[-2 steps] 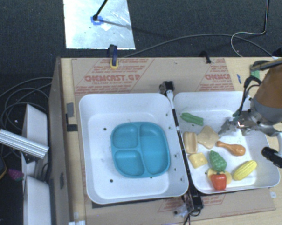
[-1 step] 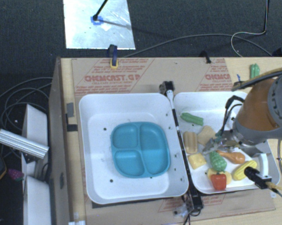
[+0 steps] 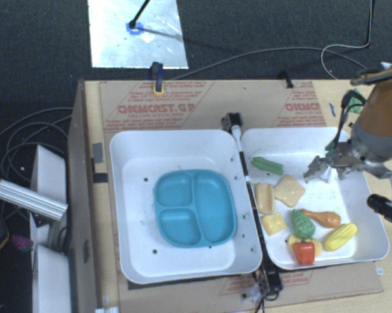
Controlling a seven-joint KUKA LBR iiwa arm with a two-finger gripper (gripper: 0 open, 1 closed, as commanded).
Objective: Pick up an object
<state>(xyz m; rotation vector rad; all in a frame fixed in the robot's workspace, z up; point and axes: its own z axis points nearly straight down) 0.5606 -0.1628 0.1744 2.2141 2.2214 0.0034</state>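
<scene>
Beside the gripper (image 3: 321, 168): toast (image 3: 289, 191), green pickle (image 3: 267, 164).

Evenly and fairly brightly lit from overhead, with a cool, slightly bluish cast. Strongest glare on the crinkled silver foil sheet (image 3: 137, 32) at top, washed nearly white. Mild sheen on the two shallow white plastic bins (image 3: 188, 263), rims close to overexposed. Soft, short shadows only: faint grey under the teal compartment plate (image 3: 194, 207) and beneath the grey and orange arm (image 3: 381, 122) at right. Dark carpet floor (image 3: 29, 56) murky, little detail. Overall soft focus, low resolution, visible compression grain; printed red lettering on the brown cardboard worktop (image 3: 200, 97) smeared, barely legible.
</scene>
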